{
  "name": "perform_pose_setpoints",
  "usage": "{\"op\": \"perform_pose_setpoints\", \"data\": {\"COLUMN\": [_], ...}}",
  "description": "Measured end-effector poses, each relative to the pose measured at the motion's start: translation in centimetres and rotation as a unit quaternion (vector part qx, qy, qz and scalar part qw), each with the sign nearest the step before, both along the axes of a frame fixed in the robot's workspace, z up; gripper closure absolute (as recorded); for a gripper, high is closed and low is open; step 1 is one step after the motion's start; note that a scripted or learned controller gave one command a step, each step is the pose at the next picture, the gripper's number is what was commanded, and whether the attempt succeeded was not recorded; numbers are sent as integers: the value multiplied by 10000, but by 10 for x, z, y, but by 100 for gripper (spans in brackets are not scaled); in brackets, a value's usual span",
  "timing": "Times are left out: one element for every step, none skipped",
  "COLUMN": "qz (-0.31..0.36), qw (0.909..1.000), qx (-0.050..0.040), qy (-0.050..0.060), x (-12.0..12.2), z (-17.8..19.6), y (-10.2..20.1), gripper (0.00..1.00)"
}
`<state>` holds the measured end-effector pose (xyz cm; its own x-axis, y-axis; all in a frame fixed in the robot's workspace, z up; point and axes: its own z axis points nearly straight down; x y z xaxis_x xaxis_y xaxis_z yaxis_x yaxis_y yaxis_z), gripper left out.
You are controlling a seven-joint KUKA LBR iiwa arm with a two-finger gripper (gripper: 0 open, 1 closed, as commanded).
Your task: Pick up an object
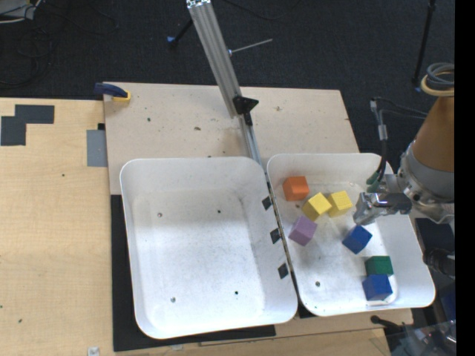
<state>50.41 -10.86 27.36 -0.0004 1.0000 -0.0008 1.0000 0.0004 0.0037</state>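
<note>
Camera view: gripper (pixel 365 212) hovers just above a blue cube (pixel 357 239) in the right bin (pixel 415 291); jaw state cannot be told. A clean pick means centring over that cube, clear of the yellow cubes (pixel 327 203).

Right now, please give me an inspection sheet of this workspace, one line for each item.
Surface: wooden bench bearing the left bin and the right bin side by side.
Job's things: all in the right bin: orange cube, two yellow cubes touching, purple cube, blue cube, green cube against a second blue cube.
Clutter: blue and yellow clamp at the bench's far left corner.
Grippers: gripper low over the right bin, just above the blue cube; state of jaws unclear.
Cables: dark cables on the floor, top left.
Surroundings: slanted aluminium bar, dark carpet.
</note>
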Motion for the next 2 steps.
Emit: {"op": "perform_pose_setpoints", "data": {"qz": [19, 20], "qw": [10000, 10000], "qx": [17, 16], "qy": [40, 42], "x": [2, -6], "z": [-18, -15], "y": [53, 102], "gripper": [100, 100]}}
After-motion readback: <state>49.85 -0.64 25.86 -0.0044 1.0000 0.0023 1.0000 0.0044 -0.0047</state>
